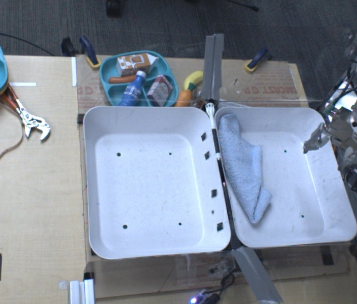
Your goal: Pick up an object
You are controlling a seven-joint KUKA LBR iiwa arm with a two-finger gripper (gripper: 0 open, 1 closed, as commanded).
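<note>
A crumpled pale blue cloth lies in the right bin, along its left wall, running from the back corner down toward the front. My gripper hangs over the right rim of that bin, well to the right of the cloth and apart from it. Nothing shows in its grasp. The arm's body sits at the view's right edge, partly cut off.
The left bin sits beside the right one, with a row of black clips along the divide. Behind the bins stand a blue tray of small items and a grey post. A wrench lies on the bench at left.
</note>
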